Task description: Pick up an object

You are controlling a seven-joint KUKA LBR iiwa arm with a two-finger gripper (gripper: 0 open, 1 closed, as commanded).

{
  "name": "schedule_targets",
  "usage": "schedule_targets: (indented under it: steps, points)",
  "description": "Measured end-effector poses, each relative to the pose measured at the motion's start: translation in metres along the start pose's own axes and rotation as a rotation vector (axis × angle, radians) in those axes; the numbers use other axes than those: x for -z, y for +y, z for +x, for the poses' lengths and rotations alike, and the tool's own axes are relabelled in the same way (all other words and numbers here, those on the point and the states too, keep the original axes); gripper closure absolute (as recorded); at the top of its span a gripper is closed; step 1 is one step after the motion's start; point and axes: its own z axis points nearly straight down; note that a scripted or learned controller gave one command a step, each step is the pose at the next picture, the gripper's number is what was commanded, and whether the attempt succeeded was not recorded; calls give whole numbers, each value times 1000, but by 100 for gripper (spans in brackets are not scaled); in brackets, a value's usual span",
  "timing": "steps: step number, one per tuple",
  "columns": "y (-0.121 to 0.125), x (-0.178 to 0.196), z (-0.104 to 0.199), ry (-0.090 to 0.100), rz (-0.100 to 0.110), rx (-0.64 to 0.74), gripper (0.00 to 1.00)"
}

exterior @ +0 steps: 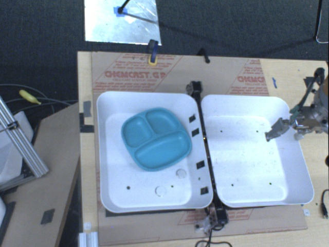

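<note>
Two shallow white bins sit side by side on my counter (169,68), which is covered with a brown sheet printed in red. I can read "CHEMCAST GP" on it above the left bin, upside down from this angle; more red printing shows near the right bin's far corner but is too cut off to read.

In the left bin (110,153) I count one teal divided plate (156,138), with three compartments: two smaller ones on its far side and one larger one on its near side. It lies flat, roughly central in that bin, a little toward the far side. Just beside the plate's near right edge is one small pale round disc (181,173), and nearer the bin's front edge a second pale round thing (161,191), hard to tell from the white floor. Four small black tabs (197,148) line that bin's right wall.

The right bin (247,189) shows a scuffed white floor with a few small dark dots.

My gripper (271,133) reaches in over the right bin's right side, well apart from the plate. Its tip points left over the bin floor. I cannot tell how it is set, and I see nothing in it.

Beyond the counter lies one shiny silver sheet (122,14) on the dark floor.
</note>
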Motion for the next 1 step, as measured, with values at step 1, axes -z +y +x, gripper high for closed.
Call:
schedule_targets:
  steps: [1]
  points:
    - [-20,-55,98,6,6,9,0]
